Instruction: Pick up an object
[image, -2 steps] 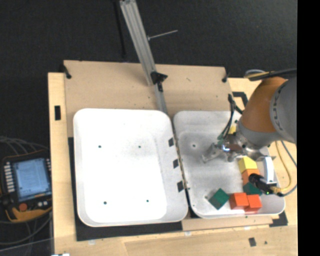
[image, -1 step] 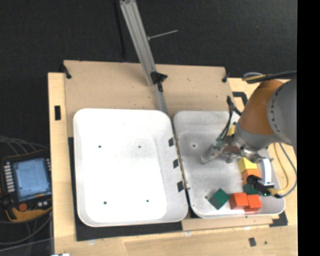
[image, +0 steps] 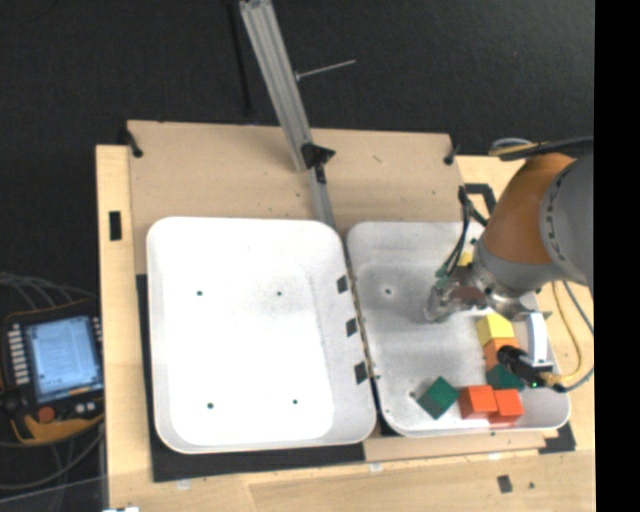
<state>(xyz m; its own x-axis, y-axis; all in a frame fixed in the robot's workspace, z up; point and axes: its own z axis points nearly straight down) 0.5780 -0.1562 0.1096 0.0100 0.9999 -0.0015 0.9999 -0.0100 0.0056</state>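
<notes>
down in the right shallow white plastic bin (image: 400, 260) we see the claw (image: 441, 306), small and dark at the end of the grey arm with the orange band (image: 525, 225), which comes in from the right side. we cannot tell whether the claw is open or closed; it is too small and blurred against the bin floor, and we see nothing between its tips.

the objects lie apart from the claw, all toward the near right corner of that same bin. closest to it is a yellow block (image: 493, 327), just to the right of the claw and slightly nearer to us, partly tucked under the wrist. below that sits a small orange piece (image: 495, 350), then a dark green piece (image: 503, 376) close against the bin's right wall. along the near wall we find a green cube (image: 437, 397), tilted on a corner, and right beside it a pair of red-orange blocks (image: 491, 402) touching each other. the green cube lies almost straight below the claw in the view, well apart from it, with bare white floor between.

the left shallow white plastic bin (image: 250, 330) sits beside the right one on the pale wooden surface (image: 260, 170). a grey metal pole (image: 285, 90) slants up behind the bins, and a handheld control pendant with a lit screen (image: 55, 360) lies off to the left.
</notes>
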